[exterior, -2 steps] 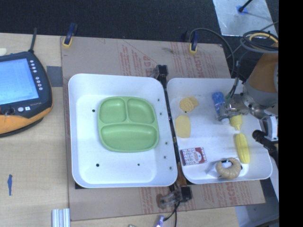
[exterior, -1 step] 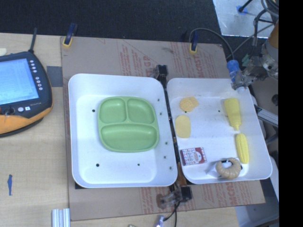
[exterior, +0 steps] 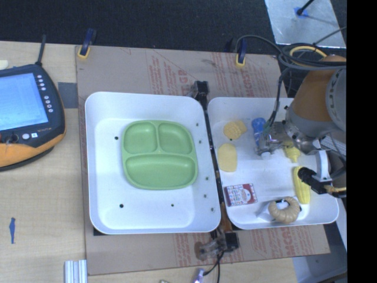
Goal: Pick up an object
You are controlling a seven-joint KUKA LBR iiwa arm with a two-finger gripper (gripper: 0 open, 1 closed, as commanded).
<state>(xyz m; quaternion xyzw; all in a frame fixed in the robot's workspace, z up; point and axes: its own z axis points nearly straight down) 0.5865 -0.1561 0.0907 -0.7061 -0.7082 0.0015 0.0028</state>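
1. Two shallow white bins sit side by side on a brown board clamped to the table [exterior: 41,217]. The left bin [exterior: 106,205] carries a green divided plate [exterior: 159,155] near its middle.
2. The right bin [exterior: 259,217] holds the loose objects: a ridged yellow piece [exterior: 234,129] at its upper left, a pale yellow block [exterior: 227,157] just below that, a small red-and-white packet [exterior: 240,194] lower still, and a tan bagel-like ring [exterior: 284,210] near the bottom edge.
3. A blue object [exterior: 258,125] stands close beside the gripper [exterior: 265,147], at its upper left. A long yellow corn-like piece [exterior: 301,186] lies toward the bin's right side, partly under a black part of the arm. Another small yellow bit [exterior: 291,153] shows just right of the gripper.
4. The arm [exterior: 315,108] reaches in from the right, its orange band above the right bin's far corner, and covers the bin's upper right part.
5. The gripper is low over the right bin, between the blue object and the small yellow bit. Whether the fingers are spread or closed cannot be told, nor whether they have hold of anything.
6. A handheld control pad [exterior: 26,114] with a blue screen lies on the table well left of the bins.
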